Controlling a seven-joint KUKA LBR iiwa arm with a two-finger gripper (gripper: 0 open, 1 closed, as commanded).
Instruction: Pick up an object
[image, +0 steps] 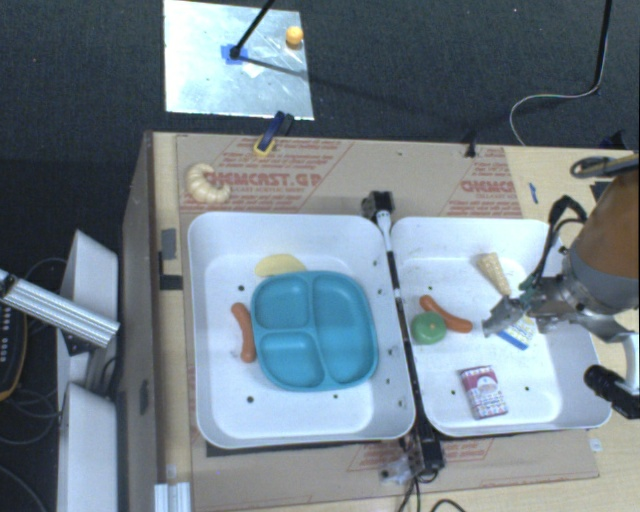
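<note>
My gripper (507, 318) is low over the right bin (560, 405), near its middle right. A small blue and white packet (516, 334) lies right at its tip, partly covered by it; I cannot tell whether it is held. To the left of the gripper lie an orange sausage-shaped piece (446, 313) and a green round piece (428, 329), touching each other. A tan cone (492, 270) rests toward the back of the bin, just above the gripper. A red and white carton (482, 390) lies flat near the front.
The left bin (215, 400) holds a blue divided plate (313, 330), a brown sausage (243, 332) to its left and a yellow piece (280, 265) behind it. A black divider (395, 300) separates the bins. The arm (605, 250) overhangs the right bin's right edge.
</note>
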